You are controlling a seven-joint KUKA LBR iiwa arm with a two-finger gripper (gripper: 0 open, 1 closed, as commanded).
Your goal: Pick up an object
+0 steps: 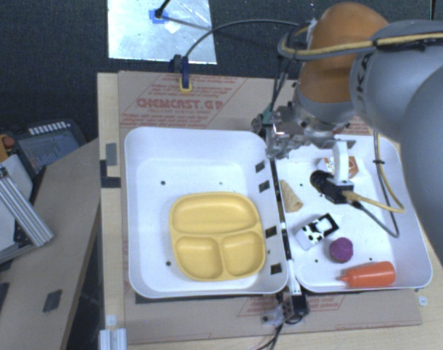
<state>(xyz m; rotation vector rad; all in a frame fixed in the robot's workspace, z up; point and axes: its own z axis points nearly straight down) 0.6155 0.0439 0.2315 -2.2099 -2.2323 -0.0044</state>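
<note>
Arm [396, 64] comes in from the right, orange band over the right bin [414, 257]. Gripper [279, 143] sits at the top-left corner of that bin, close to the divider between the 2 bins. Can't tell the jaw state; the wrist and cabling hide the tips, and nothing visibly sits between them.

Right bin contents: tan cone [290, 195] by the divider, black-and-white cube [317, 231] below it, purple ball [341, 249] just right of the cube, orange bottle [367, 274] lying flat near the front wall. A small white-and-orange item [345, 168] sits near the back, possibly a package, too blurred to call.

Left bin [144, 159] holds 1 yellow 3-compartment tray [217, 235], flat, toward the front right.
</note>
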